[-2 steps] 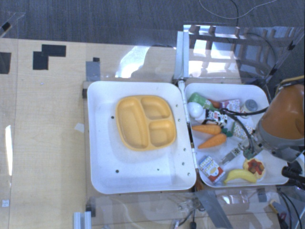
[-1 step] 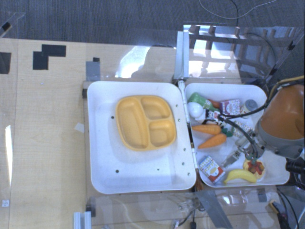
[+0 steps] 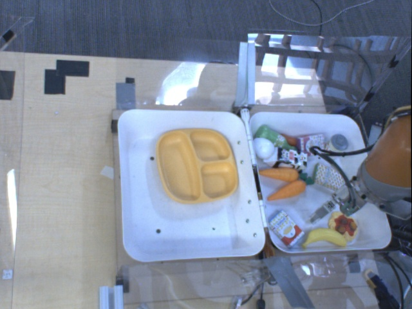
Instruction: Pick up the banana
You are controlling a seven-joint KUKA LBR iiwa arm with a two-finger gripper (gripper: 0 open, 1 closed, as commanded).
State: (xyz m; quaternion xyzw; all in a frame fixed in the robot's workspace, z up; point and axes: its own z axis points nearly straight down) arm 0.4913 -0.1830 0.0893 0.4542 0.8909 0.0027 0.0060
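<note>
Banana (image 3: 325, 237) (near edge) — just below gripper (image 3: 325, 209).

A yellow banana (image 3: 325, 237) lies in a white bin (image 3: 380, 237) with two orange carrots (image 3: 283, 181). A yellow divided plate (image 3: 196, 165) sits in the other white bin (image 3: 138, 192). The surface (image 3: 58, 172) is pale wood.

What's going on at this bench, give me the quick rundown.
A grey robot arm with an orange band reaches in from the right over the right bin, which is packed with toy food. Its gripper hangs low near the bin's front corner, just above the banana, which lies flat on the bin floor beside a small carton. Nothing is between the fingers, so the banana is not picked up. Two carrots lie further back. The left bin holds a yellow divided plate.
</note>
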